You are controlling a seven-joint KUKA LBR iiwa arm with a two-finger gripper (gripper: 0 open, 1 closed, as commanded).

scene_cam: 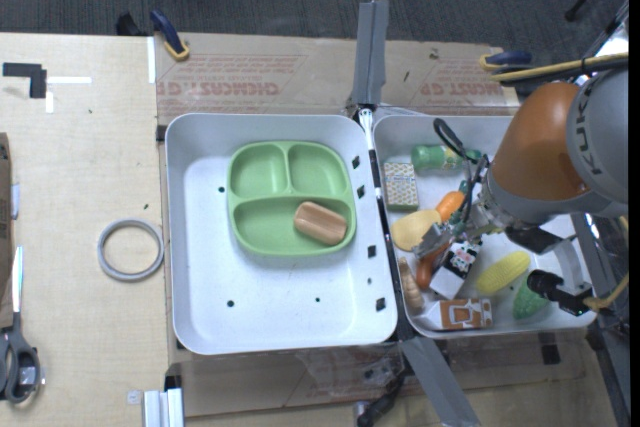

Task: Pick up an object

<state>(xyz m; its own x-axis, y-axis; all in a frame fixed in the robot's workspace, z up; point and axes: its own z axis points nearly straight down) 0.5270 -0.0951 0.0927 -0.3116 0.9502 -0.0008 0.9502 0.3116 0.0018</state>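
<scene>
My gripper is low in the right bin, among a heap of toy foods. Right beside it lie a pale yellow rounded piece, an orange carrot-like piece and a reddish piece. A yellow corn cob lies just to its right. I cannot make out anything held in the gripper. The orange band and grey wrist cover the bin's right part.
The left bin holds a green divided plate with a tan bread roll in its lower section. The right bin also has a green bottle, a checked waffle and an orange carton. A grey ring lies on the bench at left.
</scene>
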